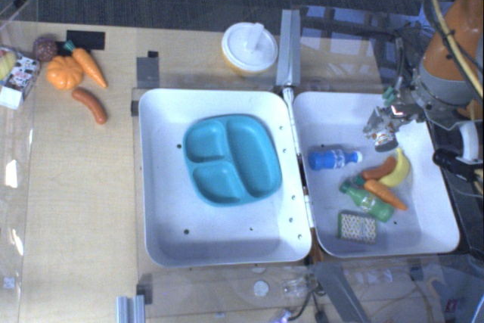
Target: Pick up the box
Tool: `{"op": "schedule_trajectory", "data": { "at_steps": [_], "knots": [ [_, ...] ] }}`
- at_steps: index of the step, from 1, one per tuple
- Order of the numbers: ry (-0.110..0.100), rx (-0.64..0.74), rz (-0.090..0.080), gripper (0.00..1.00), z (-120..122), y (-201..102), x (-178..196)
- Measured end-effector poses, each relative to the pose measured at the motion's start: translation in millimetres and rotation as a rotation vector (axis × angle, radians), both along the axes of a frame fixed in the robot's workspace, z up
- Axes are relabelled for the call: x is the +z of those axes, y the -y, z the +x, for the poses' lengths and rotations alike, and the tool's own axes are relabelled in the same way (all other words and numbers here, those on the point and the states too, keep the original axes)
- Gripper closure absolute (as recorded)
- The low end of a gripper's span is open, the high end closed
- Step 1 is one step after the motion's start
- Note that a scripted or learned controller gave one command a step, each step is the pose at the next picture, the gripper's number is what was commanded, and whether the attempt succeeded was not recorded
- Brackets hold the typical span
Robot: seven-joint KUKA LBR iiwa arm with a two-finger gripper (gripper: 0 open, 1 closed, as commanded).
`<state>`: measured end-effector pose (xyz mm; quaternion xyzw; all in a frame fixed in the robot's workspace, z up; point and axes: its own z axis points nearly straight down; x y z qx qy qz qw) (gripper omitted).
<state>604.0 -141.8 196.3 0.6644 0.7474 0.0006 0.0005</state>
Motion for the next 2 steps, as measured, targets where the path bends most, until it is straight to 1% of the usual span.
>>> {"op": "schedule_trajectory", "data": {
  "at_steps": [1, 2],
  "knots": [
    [0.0, 0.278, 0.0, 1.0, -20.4, 30.7, 61.0],
    [0.004, 0.209, -0.001, 1.0, -16.2, 1.3, -81.4]
  ]
}}
